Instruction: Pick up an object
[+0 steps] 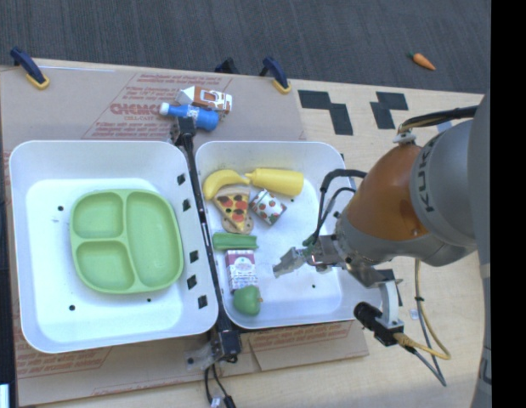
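Pale green three-compartment plastic plate (127, 241) sits in the plain white left bin (25, 228). Over in the white right bin (326, 300): yellow toy banana (221, 181), orange-and-red-dotted pizza slice (235, 211), green apple (246, 301), dark red-and-white little carton (241, 270). Arm's grey with an orange band (390, 202).

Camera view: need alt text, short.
The gripper hangs over bare floor of the right bin, beside toy food along the bin's left side: banana, pizza slice, green apple. A green divided plate sits in the left bin.
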Robot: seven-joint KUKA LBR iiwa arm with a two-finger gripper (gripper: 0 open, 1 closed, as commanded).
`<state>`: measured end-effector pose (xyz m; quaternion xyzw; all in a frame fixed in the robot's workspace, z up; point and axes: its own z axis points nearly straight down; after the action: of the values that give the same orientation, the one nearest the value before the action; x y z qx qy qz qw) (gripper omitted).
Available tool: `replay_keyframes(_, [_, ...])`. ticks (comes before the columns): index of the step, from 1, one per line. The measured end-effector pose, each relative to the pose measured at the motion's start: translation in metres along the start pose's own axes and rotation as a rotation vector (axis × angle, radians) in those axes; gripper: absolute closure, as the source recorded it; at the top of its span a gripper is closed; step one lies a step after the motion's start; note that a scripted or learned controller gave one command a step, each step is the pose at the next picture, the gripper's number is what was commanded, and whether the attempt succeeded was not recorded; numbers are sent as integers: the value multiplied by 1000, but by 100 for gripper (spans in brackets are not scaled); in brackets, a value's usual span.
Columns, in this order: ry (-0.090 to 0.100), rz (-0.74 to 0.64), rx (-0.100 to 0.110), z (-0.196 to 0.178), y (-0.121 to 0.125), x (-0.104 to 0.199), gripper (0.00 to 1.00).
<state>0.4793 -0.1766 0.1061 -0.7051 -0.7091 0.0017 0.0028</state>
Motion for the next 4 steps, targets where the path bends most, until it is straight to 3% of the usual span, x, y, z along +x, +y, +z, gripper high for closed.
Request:
replay_keyframes(1, [-1,-8,-1,-11,1,0,100])
replay_keyframes(2, [-1,-2,-3,14,2,-35,100])
replay_keyframes(3, [-1,-2,-4,13,9,-35,100])
replay_keyframes(4, [0,1,-5,14,84,-34,100])
